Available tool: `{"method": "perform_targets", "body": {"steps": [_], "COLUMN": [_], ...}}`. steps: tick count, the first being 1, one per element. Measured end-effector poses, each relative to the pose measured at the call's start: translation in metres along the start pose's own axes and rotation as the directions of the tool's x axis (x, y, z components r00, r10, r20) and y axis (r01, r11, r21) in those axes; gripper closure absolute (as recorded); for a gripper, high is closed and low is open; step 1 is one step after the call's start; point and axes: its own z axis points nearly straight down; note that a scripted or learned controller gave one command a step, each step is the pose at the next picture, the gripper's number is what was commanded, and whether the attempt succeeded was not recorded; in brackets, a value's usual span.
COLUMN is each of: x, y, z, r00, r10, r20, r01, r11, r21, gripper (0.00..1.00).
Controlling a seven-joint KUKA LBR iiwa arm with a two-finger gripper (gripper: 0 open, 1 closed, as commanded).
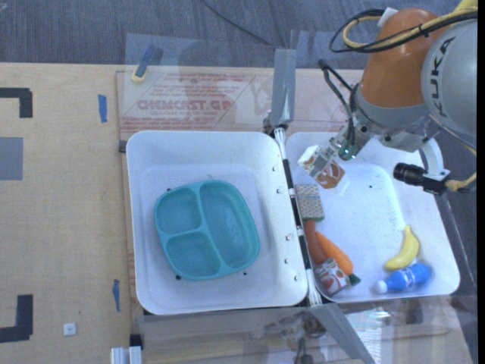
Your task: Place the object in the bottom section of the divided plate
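The gripper (330, 160) hangs over the right bin's (379, 192) upper left corner, its fingers apparently clamped on a small brown-and-white carton (326, 171), while the teal divided plate (206, 230) in the left bin (151, 158) awaits it.

Single fixed camera above both bins (144, 203), perhaps slightly slanted.

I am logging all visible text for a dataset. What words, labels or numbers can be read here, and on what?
"KUKA" on the grey arm, top right, partly cut off.
Red print on the clear sheet behind the bins: too faint to read.
Printing on the small carton and the bottle: too small to read.
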Motion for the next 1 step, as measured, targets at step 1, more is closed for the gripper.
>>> {"method": "perform_targets", "body": {"steps": [1], "x": [0.0543], "y": [0.0137], "z": [-0.0286], "r00": [0.994], "r10": [-0.105], "r20": [-0.001], "r01": [0.105], "r11": [0.994], "r21": [0.002], "gripper": [1.00]}}
